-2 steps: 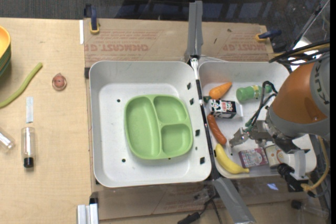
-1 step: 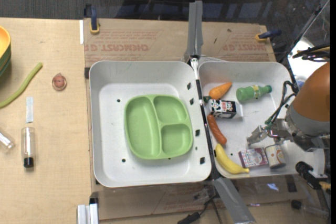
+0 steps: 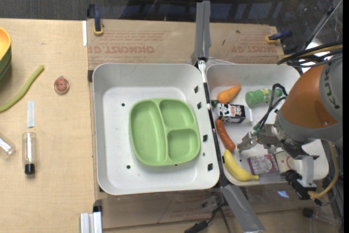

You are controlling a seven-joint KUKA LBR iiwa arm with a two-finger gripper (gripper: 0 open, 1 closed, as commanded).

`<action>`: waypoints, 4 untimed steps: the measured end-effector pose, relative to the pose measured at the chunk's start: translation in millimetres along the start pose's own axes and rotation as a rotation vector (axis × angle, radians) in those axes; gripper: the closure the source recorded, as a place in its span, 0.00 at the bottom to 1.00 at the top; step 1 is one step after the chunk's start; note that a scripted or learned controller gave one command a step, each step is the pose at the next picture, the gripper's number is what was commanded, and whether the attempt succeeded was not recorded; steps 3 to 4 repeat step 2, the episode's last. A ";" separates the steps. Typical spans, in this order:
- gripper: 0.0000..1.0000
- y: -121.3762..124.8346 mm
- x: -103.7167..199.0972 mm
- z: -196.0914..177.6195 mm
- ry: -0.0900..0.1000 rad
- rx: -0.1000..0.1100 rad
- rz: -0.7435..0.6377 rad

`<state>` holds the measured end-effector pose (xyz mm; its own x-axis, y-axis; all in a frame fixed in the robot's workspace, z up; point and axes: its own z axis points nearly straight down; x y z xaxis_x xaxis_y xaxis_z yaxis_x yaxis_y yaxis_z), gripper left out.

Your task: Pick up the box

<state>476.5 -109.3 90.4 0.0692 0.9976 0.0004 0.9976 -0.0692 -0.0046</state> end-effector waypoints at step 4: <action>0.00 -0.1 5.4 0.1 0.000 -0.001 -0.058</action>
